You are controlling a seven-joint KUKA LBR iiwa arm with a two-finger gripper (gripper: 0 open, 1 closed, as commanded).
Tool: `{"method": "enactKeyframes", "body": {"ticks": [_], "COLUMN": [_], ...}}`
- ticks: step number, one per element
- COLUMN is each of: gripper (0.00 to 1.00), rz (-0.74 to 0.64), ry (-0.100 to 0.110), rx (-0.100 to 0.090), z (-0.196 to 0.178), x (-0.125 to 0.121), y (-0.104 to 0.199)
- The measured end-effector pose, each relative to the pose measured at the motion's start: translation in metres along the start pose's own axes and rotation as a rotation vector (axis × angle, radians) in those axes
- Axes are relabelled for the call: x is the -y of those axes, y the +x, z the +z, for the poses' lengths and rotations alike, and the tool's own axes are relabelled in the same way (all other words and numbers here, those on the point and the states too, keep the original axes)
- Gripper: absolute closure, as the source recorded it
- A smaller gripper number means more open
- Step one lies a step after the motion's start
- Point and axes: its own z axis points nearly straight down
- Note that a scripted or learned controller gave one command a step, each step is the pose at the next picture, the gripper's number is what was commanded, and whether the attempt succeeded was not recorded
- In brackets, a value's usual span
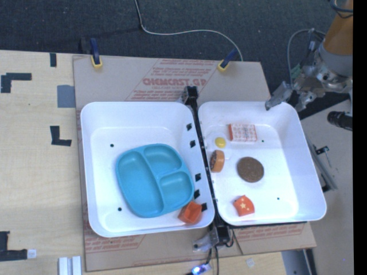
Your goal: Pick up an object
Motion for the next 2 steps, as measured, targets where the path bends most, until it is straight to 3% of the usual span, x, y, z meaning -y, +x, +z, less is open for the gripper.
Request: {"method": "enactKeyframes", "body": {"ticks": [1,2], "gripper": [0.0,0.0], "rz": [-0.004,-0.004], "ry": [-0.013,-0.012], "rx": [0.003,0.004], "z": [-0.01,0.05], "x": [-0.002,-0.003], "y": [0.001,-0.006]}}
